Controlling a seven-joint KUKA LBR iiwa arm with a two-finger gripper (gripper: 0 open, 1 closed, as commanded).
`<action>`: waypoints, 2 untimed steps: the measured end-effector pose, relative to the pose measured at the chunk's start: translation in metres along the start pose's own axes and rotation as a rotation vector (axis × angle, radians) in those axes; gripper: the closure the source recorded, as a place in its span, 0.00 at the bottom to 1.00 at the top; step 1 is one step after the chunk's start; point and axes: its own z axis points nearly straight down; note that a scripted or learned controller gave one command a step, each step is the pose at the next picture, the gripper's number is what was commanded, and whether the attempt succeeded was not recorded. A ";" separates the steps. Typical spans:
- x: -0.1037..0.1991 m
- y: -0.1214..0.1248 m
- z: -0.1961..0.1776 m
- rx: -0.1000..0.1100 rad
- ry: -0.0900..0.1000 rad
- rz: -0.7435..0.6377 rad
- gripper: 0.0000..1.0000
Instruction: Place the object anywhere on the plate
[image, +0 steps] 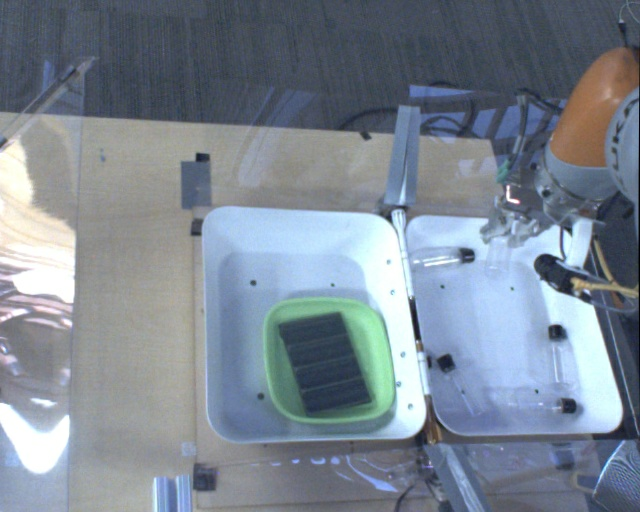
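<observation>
A dark ribbed block (322, 362) lies flat on the green plate (279, 330) in the left bin (215, 300), well apart from the gripper (505, 238) over the right bin's (590, 330) far edge, finger state indeterminable.

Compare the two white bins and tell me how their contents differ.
The left bin holds a green plate carrying a dark ribbed block; the right bin holds clear tubes with black caps, scattered. The gripper hangs over the right bin's far edge, away from the left bin. Both are shallow, white, side by side.
</observation>
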 end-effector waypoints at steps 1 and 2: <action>-0.016 0.036 -0.091 -0.005 0.000 -0.092 1.00; 0.003 -0.058 -0.009 0.005 0.001 -0.086 1.00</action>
